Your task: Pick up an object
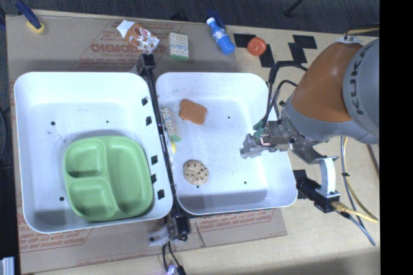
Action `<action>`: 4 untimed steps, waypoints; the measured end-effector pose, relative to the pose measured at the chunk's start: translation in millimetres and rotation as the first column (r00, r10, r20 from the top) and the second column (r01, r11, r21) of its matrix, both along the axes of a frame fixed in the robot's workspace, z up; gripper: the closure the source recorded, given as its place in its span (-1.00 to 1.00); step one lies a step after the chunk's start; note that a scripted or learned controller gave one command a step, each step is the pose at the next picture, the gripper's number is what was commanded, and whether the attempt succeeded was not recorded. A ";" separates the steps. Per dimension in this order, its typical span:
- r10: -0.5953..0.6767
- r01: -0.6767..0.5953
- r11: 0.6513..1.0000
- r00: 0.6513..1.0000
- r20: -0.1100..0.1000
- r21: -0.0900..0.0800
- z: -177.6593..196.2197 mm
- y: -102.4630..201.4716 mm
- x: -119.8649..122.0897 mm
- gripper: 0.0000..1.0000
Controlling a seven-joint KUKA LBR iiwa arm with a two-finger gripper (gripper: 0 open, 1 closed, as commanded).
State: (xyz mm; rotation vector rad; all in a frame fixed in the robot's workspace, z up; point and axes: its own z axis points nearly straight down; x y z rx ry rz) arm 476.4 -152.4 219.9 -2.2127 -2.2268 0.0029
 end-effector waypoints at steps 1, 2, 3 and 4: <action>0.000 0.000 1.000 1.000 -0.001 0.000 -8.2 -6.9 -0.4 1.00; -0.001 0.001 1.000 1.000 -0.001 0.001 -19.3 -34.5 -0.4 1.00; -0.002 0.002 1.000 1.000 0.002 -0.001 -16.3 -58.8 0.0 1.00; -0.001 0.001 1.000 1.000 0.003 -0.001 -12.3 -58.7 0.3 1.00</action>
